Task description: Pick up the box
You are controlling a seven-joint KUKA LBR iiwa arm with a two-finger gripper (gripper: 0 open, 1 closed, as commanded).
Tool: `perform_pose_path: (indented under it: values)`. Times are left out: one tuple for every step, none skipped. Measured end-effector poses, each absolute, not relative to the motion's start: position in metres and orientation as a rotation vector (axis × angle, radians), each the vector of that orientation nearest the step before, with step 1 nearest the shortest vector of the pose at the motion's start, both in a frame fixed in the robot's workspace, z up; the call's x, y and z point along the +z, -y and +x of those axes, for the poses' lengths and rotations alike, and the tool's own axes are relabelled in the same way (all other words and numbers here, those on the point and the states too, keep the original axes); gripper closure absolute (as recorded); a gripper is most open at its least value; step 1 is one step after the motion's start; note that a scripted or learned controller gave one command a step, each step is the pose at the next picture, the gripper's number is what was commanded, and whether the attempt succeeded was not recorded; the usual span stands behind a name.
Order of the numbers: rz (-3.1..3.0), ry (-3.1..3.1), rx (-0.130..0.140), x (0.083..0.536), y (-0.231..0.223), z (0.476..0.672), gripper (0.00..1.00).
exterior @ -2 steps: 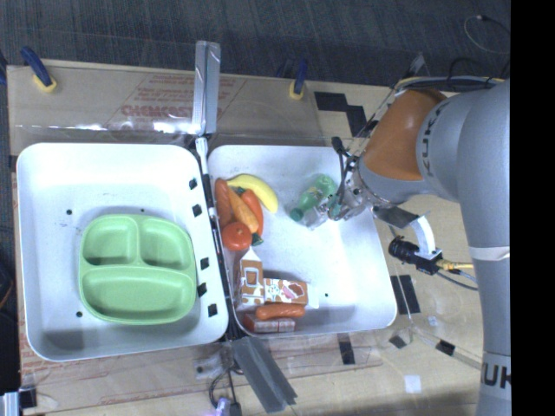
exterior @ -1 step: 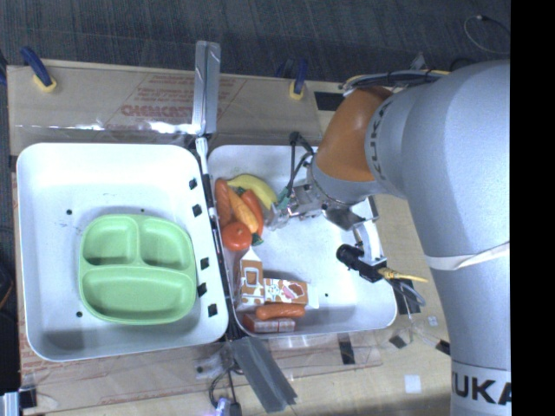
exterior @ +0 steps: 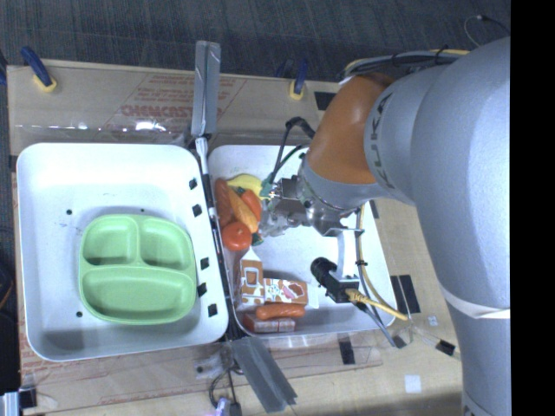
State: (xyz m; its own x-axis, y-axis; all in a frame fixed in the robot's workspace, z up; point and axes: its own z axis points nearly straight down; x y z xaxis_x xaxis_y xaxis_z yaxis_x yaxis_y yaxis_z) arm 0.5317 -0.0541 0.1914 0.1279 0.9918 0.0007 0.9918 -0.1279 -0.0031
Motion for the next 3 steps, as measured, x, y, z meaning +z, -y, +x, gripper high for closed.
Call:
perform_pose_path:
  values:
    - [-2.252,2.185,0.001,0.091,0.146,0.483,1.00]
    - [-2.567,1.805,0.002,0.091,0.121,0.477,1.00]
    - [-2.504,1.895,-0.001,0.111,0.101,0.477,1.00]
